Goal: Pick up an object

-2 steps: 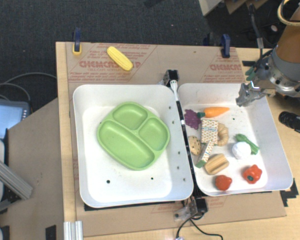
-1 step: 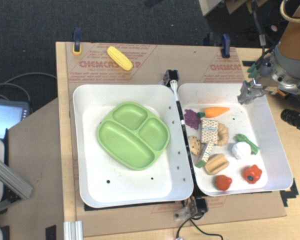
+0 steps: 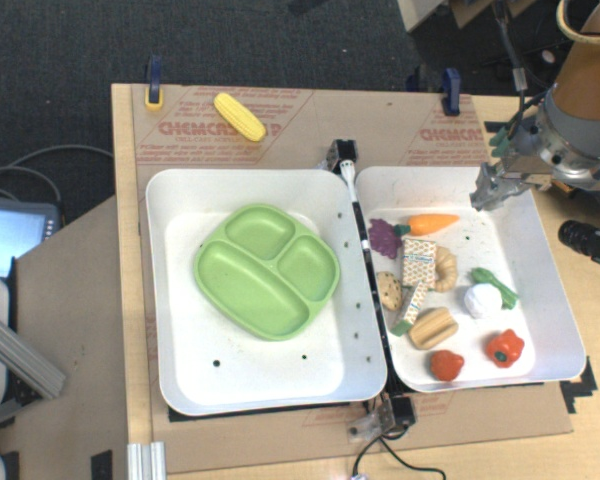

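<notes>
Camera view shows the end effector point(image 3: 487, 194) over the far edge of the right bin point(image 3: 560, 298); whether it is apart or together I cannot tell. The carrot point(image 3: 432, 224), just to its left inside the bin, looks like light, stiff, smooth plastic, likely slippery. Grip it across the thick middle.

I see the divided plate point(image 3: 267, 281) in the left bin point(image 3: 170, 218); carrot point(image 3: 432, 224), grapes point(image 3: 383, 236), bun point(image 3: 432, 327) and tomato point(image 3: 446, 365) in the right bin point(image 3: 555, 298); corn point(image 3: 239, 116) behind, on the table point(image 3: 310, 118).
</notes>
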